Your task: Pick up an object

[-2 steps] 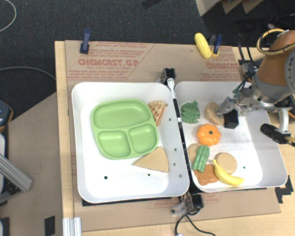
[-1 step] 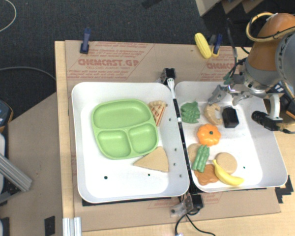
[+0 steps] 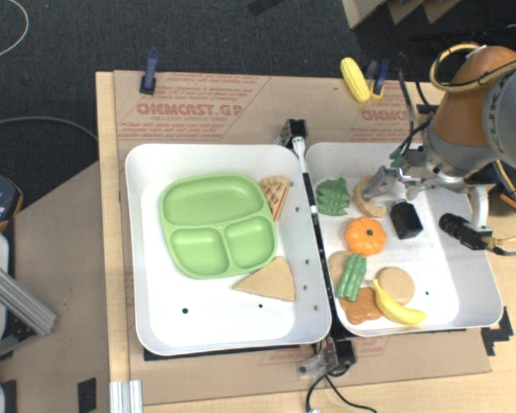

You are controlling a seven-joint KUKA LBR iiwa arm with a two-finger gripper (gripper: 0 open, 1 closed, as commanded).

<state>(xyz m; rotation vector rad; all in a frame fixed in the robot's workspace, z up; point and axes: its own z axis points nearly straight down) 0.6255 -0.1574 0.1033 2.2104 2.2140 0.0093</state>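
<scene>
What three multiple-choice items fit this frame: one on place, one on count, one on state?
1. Where does the green tray sit?
A) in the left bin
B) on the bare cardboard
C) on the floor beside the bench

2. How many compartments does it have?
A) two
B) three
C) five

3. How does the banana stand to the gripper?
A) lifted by it
B) apart from it, lying in the right bin
C) pressed under it

Key: 1 A, the tray lies inside the left bin's walls. 2 B, one long section runs above two smaller ones. 3 B, the banana lies near the front edge while the gripper is toward the far side.
</scene>
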